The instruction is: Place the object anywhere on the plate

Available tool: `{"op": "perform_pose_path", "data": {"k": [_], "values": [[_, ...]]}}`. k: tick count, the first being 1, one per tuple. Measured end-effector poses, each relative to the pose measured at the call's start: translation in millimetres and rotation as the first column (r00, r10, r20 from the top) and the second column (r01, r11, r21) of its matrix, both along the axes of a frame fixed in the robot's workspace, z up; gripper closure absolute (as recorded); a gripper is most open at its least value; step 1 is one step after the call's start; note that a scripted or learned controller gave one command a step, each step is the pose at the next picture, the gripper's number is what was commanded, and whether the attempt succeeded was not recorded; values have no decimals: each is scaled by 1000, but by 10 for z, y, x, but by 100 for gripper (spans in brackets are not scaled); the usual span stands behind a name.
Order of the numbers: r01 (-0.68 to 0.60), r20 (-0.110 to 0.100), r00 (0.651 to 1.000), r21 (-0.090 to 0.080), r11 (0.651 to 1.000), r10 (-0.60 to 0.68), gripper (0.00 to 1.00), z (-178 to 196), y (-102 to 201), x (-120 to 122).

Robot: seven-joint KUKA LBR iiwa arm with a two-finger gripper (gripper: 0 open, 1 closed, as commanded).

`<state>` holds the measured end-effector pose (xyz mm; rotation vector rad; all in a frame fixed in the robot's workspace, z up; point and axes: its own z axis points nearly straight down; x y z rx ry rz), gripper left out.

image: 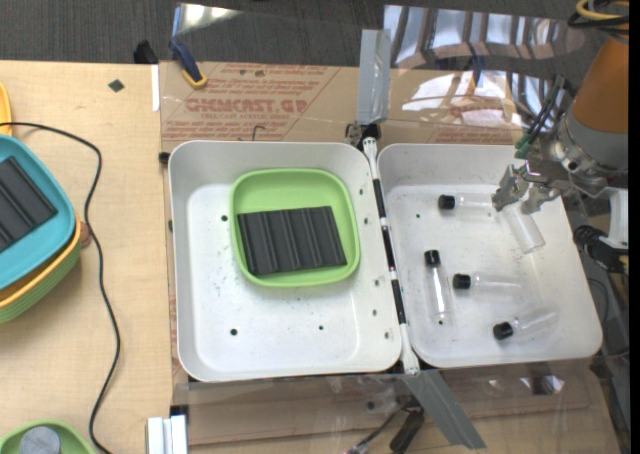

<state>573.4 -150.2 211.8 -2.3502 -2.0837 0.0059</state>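
A square green plate [293,191] with a black ribbed mat [292,240] on it sits in the left white bin [200,272]. Several clear vials with black caps lie in the right bin [560,342]: one at the back [468,204], one upright in the picture near the middle [437,287], one beside it [488,284], one at the front [525,325]. My gripper [522,190] hangs over the right bin's back right part. Just below it lies or hangs another clear vial [526,231]; whether it is held is unclear.
A grey divider [385,232] separates the two bins. Cardboard [250,97] and clear plastic panels stand behind them. At the left edge sits a stack of teal and green plates [35,232], with a black cable [100,272] running across the wooden bench.
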Motion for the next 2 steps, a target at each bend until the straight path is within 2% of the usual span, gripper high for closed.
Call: {"op": "perform_pose_path", "data": {"k": [1, 2], "values": [[0, 0, 1000, 0, 1000, 0, 0, 1, 0, 0], [340, 1, 940, -1, 940, -340, 0, 541, -209, -198]]}}
